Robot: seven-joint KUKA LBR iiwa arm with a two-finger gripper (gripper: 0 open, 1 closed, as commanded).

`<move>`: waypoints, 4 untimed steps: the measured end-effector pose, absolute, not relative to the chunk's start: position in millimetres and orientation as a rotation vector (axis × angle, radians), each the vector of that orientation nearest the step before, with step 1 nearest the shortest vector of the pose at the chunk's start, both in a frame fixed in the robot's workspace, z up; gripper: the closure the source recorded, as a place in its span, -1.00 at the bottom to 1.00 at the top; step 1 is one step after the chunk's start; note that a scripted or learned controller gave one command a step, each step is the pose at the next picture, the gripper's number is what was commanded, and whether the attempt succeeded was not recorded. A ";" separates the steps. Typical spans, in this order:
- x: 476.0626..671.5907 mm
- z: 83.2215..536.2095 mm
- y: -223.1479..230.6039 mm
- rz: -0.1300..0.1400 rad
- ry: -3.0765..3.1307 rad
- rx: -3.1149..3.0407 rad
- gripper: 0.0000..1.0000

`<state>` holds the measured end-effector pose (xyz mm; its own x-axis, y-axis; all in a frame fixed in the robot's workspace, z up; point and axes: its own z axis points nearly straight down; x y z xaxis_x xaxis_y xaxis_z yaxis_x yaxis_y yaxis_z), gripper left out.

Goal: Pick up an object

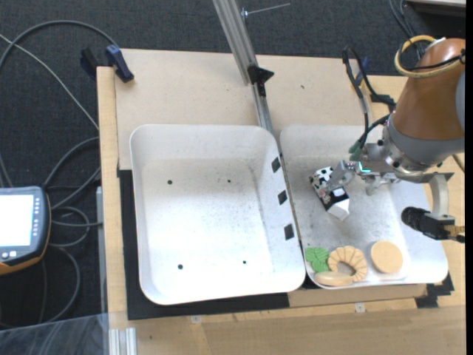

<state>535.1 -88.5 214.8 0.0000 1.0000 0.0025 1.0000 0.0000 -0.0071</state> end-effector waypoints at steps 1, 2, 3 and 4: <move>536.1 217.0 -88.7 0.000 -2.221 -2.219 -1.00; 536.9 174.3 -90.2 0.006 -2.217 -2.217 -1.00; 541.6 129.7 -82.9 0.001 -2.220 -2.218 -1.00; 547.9 116.4 -85.4 -0.018 -2.235 -2.236 -1.00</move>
<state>547.9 -85.4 116.4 0.0004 1.0000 -0.0055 0.9998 -0.0003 0.0220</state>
